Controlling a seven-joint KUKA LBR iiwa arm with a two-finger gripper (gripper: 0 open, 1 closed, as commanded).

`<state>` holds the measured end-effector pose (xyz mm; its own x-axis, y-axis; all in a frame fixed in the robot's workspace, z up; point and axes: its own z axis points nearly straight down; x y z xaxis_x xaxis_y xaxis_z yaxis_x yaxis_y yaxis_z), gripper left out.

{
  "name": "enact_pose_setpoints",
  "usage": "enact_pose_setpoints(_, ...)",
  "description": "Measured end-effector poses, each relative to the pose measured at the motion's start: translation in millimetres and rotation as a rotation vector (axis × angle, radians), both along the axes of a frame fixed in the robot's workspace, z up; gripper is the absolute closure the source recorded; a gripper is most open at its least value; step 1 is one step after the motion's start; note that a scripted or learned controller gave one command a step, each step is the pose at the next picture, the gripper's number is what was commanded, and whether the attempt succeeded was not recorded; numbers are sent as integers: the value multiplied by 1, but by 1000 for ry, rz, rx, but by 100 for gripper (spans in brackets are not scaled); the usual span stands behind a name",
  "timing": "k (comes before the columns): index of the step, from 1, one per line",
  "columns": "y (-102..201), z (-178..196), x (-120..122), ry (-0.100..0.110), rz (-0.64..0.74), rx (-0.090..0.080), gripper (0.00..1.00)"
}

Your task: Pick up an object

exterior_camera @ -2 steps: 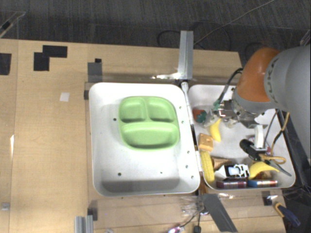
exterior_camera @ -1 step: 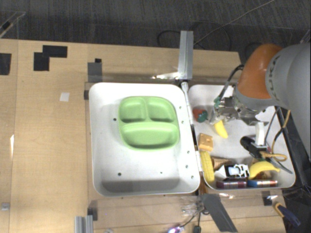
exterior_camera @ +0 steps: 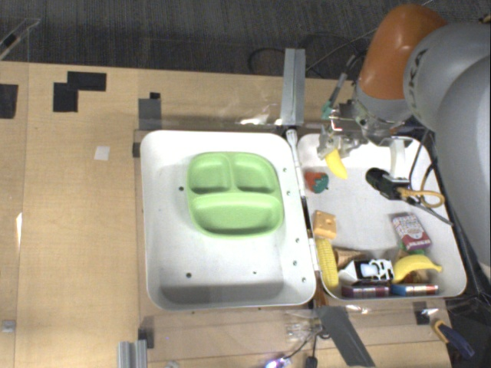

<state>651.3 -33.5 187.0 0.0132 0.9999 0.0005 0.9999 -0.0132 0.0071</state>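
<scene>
This is looking like a robotics lab or test cell, not a home. A light wooden bench (exterior_camera: 69, 228) is filling the left and middle of the frame, carrying black marker shapes (exterior_camera: 77, 89) at the upper left. 2 shallow white bins (exterior_camera: 165, 282) are sitting side by side, framed by bare metal brackets (exterior_camera: 293, 87) at top centre. A grey industrial arm (exterior_camera: 449, 75) is reaching in from the upper right, trailing loose cables (exterior_camera: 430, 199). Dark carpet (exterior_camera: 192, 14) is running along the top.

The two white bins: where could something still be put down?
Left bin: bare floor rings the green divided plate, widest along the near edge. Right bin: a bare patch mid-floor between cracker and snack packet. Its near edge is crowded: corn cob, banana, markers.
</scene>
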Motion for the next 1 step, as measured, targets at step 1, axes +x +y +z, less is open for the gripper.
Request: enact_pose_setpoints(1, 13, -1, -38, 2, 86, 0, 100)
